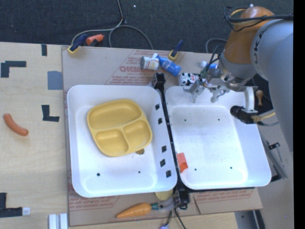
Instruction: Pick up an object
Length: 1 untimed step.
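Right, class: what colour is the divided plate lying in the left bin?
Yellow. The divided plate shows best in the camera view from above.

Two white bins, the left bin (78,128) and the right bin (248,171), sit side by side on the counter (28,175). A sausage (15,125) lies far left; a carrot (134,210) lies below the bins.

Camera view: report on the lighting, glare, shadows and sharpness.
In the camera view, lighting is even and soft; the left bin and right bin read bright white without blown glare. The yellow divided plate casts only a faint shadow at its lower edge. The gripper over the right bin's far rim looks slightly soft, and the carrot on the near cardboard is reasonably sharp.
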Each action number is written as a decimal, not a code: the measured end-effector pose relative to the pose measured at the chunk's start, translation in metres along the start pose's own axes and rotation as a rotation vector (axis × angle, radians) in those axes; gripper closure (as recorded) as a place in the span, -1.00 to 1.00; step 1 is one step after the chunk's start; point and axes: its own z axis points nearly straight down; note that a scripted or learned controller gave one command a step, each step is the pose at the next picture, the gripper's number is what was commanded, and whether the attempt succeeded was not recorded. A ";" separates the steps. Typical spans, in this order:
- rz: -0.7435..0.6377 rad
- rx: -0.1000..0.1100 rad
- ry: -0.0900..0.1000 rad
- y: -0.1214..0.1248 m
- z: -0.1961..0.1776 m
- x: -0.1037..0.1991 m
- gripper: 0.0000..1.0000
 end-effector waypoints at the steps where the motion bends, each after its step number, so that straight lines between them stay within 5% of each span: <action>1: -0.012 0.007 0.008 -0.026 0.000 0.109 -1.00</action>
